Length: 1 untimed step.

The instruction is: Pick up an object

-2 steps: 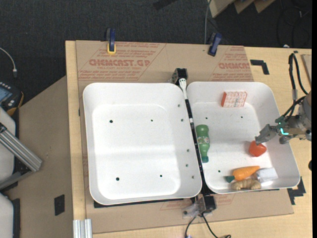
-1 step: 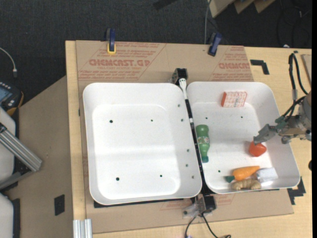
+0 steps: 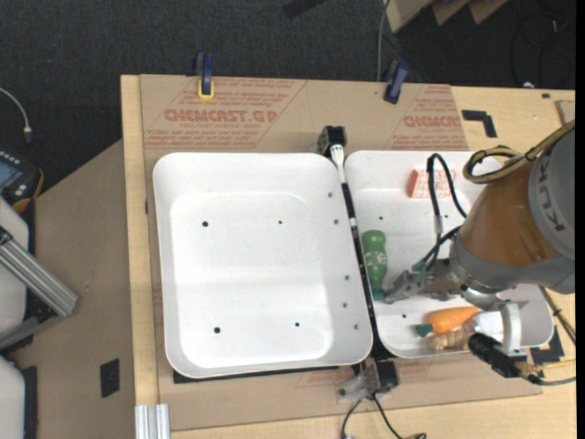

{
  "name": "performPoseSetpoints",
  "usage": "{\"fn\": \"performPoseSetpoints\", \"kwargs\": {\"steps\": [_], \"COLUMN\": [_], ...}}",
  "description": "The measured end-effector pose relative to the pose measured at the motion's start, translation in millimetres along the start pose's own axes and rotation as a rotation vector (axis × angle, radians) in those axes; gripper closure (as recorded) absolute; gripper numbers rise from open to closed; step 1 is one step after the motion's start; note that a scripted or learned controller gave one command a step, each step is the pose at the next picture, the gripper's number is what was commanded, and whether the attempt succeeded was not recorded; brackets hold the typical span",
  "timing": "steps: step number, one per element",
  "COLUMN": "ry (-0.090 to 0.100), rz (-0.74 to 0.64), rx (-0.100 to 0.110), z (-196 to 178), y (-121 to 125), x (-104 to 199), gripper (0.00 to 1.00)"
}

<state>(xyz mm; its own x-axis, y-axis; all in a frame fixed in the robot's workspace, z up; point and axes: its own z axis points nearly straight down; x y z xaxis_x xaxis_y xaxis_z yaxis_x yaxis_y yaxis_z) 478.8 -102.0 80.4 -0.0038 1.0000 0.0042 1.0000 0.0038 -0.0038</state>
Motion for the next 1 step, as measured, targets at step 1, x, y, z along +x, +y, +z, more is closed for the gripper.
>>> {"fn": "performPoseSetpoints", "kwargs": {"steps": [1], "ry": [-0.004], "rz": [0.004], "rx": [-0.007], "z": [-14.6], "y": [1.0], "x": [-3.4], "gripper": [1.00]}}
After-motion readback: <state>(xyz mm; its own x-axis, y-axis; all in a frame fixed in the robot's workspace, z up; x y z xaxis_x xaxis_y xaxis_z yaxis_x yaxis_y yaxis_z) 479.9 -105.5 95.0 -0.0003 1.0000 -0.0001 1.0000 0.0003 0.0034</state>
